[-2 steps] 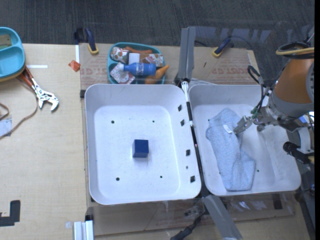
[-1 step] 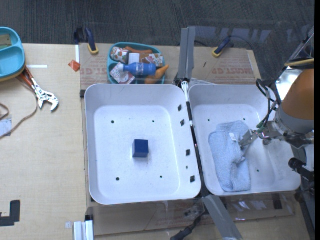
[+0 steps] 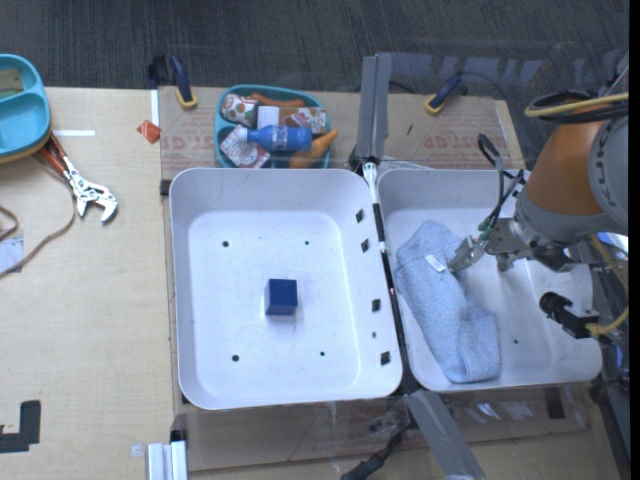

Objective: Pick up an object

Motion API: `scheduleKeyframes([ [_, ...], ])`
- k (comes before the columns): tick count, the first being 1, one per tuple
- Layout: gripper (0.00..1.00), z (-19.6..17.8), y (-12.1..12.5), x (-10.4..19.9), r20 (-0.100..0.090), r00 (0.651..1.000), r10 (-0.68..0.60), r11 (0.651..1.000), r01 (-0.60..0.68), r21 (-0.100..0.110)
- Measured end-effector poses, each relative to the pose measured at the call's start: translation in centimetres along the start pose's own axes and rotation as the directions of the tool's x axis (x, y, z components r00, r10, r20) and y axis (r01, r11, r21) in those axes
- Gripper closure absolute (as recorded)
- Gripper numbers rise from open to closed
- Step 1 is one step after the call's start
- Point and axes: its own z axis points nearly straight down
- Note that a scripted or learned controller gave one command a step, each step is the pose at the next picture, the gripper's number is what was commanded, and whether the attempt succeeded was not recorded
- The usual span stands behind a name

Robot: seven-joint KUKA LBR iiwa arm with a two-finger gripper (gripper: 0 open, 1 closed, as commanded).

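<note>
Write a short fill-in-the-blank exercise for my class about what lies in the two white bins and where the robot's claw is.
1. The blue cube lies in the ____ bin.
2. The grey-blue towel lies in the ____ bin.
3. The claw is at the upper part of the ____.
4. Behind the bins stands a small teal basket holding a blue ____.

Missing words: left; right; towel; bottle

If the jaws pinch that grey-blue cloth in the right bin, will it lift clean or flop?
The cloth lies folded and rumpled, so it will probably sag and unfold. It looks light; it may drag along the right bin before clearing. The gripper sits at its upper edge.
</note>
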Motion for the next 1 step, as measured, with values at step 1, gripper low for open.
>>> scheduleKeyframes([
  [1, 0.00, -9.33, -1.01, -6.11, 0.001, 0.995, 0.099, 0.995, -0.099, 0.001],
])
